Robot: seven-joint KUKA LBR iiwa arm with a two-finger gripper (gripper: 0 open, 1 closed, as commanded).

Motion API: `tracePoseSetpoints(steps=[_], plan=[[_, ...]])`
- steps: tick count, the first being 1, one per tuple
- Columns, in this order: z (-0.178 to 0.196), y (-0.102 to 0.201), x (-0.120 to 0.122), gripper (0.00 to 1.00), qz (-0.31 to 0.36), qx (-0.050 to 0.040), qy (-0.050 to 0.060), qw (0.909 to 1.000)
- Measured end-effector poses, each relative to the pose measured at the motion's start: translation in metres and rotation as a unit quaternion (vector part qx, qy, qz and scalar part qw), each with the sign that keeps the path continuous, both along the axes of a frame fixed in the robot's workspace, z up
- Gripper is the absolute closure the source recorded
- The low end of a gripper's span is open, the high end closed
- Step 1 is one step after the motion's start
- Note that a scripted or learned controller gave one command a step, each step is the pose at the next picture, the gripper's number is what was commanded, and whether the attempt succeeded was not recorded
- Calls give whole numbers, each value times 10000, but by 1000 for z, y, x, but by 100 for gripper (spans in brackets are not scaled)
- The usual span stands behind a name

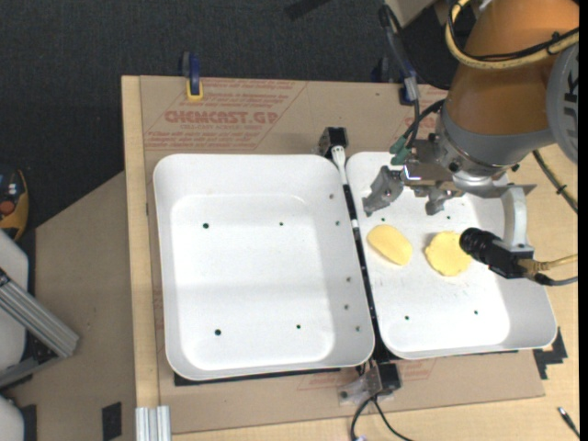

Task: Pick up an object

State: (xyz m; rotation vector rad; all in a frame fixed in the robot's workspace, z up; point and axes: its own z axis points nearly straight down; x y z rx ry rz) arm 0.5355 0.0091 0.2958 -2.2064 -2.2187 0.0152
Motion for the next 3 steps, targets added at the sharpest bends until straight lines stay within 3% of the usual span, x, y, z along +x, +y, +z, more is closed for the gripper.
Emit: tracePoseSetpoints(steps=[1,2,3], plan=[[190,46,38,0,1,4,-198,9998],[29,86,61,0,-10,-18,3,10000],[50,84,63,100,-25,-8,-95,10000]])
